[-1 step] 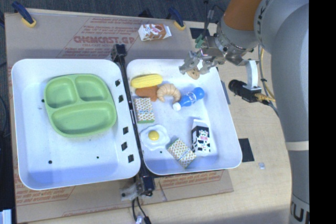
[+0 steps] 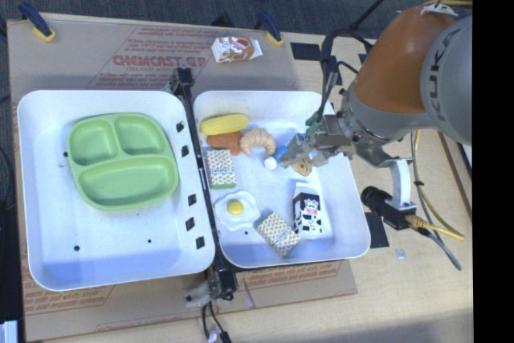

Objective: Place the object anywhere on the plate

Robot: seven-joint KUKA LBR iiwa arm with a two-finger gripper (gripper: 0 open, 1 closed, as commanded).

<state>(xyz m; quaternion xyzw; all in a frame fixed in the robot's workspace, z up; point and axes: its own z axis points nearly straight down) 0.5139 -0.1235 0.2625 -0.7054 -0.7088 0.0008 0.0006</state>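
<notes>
- The orange-banded arm [image 2: 405,76] loomed nearest the lens, reaching in from the right over the right bin [image 2: 347,209].
- Its gripper [image 2: 303,150] hung low over the middle of that bin; whether it was spread or closed could not be told from this angle.
- Just under the gripper lay a small brown cookie-like piece [image 2: 302,167], with a little blue-and-white item [image 2: 271,162] touching or nearly touching its left side. Which of these was the target could not be told.
- A croissant [image 2: 259,141] sat just left of those, beside a sausage [image 2: 223,142] and a corn cob [image 2: 224,124].
- Nearer the front edge lay a cow-print milk carton [image 2: 307,213], a patterned packet [image 2: 275,232], a fried egg [image 2: 234,208] and a second packet [image 2: 219,167].
- The green divided plate [image 2: 122,160] rested in the left bin [image 2: 48,245], well apart from the gripper.
- Judged from this, the step in hand was the pick: nothing was seen between the fingers, nothing lay on the plate.
- The next move would call for a secure grasp on one item among crowded neighbours, a lift clear of the dividing rim [image 2: 195,165], then a carry leftward to the plate.
</notes>
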